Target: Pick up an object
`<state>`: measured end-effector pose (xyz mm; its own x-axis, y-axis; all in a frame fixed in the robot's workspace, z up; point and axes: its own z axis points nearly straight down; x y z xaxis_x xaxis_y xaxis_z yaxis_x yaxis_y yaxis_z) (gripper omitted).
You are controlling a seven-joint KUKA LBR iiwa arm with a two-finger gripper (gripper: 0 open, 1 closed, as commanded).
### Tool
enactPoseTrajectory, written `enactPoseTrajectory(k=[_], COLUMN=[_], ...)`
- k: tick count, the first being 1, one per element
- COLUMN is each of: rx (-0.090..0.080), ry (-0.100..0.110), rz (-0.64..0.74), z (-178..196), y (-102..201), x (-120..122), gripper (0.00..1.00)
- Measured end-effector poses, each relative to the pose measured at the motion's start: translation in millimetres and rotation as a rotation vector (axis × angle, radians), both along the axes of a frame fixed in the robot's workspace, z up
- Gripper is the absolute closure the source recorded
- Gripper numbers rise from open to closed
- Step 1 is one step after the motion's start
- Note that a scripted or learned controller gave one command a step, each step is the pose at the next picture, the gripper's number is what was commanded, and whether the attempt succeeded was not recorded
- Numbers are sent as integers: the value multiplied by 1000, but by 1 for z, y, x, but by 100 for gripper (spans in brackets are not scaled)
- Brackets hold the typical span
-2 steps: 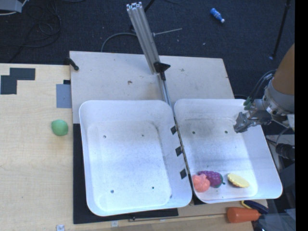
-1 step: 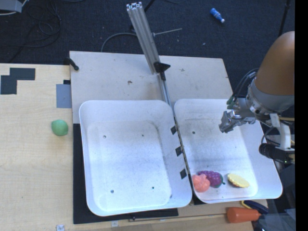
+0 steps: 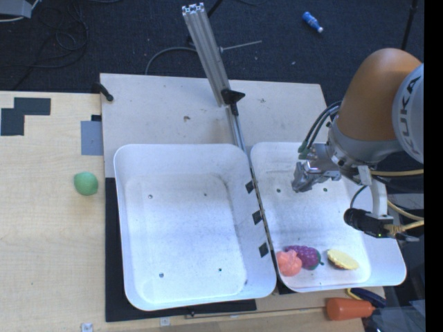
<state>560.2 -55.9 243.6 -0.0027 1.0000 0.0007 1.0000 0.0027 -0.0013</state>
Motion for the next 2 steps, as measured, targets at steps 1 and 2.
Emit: enactPoseTrajectory(k=[1,2], rx=[0,1], ry=[0,-1], rz=[0,1], z=[-5,0], y=[46,104], x=[8,5], gripper=[100,100])
